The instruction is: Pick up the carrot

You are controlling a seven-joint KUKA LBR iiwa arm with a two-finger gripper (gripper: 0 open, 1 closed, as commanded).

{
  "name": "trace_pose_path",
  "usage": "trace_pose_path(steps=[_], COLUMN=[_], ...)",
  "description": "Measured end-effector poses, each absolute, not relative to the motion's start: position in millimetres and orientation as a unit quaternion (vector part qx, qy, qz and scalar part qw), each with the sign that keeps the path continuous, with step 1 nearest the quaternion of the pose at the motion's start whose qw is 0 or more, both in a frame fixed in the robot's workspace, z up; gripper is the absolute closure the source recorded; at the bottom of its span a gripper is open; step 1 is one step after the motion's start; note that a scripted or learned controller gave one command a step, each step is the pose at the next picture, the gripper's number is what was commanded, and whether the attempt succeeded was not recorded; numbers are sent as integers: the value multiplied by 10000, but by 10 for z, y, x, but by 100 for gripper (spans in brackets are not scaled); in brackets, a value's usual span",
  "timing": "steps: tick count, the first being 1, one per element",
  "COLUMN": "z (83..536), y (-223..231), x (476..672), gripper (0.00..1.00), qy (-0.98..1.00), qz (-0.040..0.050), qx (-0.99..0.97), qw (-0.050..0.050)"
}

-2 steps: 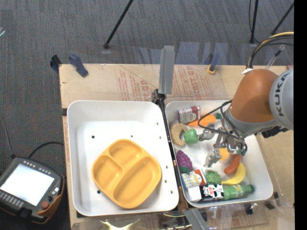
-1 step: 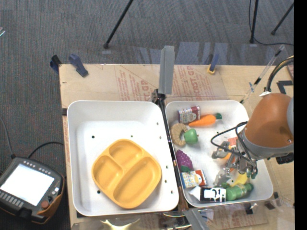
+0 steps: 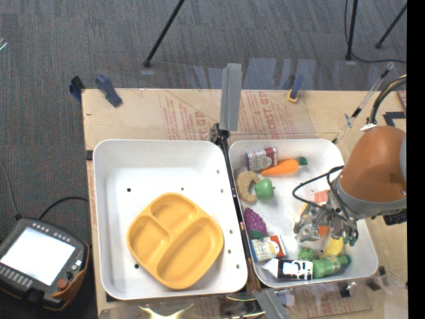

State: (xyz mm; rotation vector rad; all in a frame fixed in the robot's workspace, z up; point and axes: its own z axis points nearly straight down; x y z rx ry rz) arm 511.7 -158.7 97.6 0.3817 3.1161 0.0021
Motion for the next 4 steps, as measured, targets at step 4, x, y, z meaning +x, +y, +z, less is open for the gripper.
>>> trace_pose_path(steps=[4], z=[3893], y=[-2103], x=[4789], gripper=[100], qy=[9996], qz=[4], qx=[279], qw=[-9])
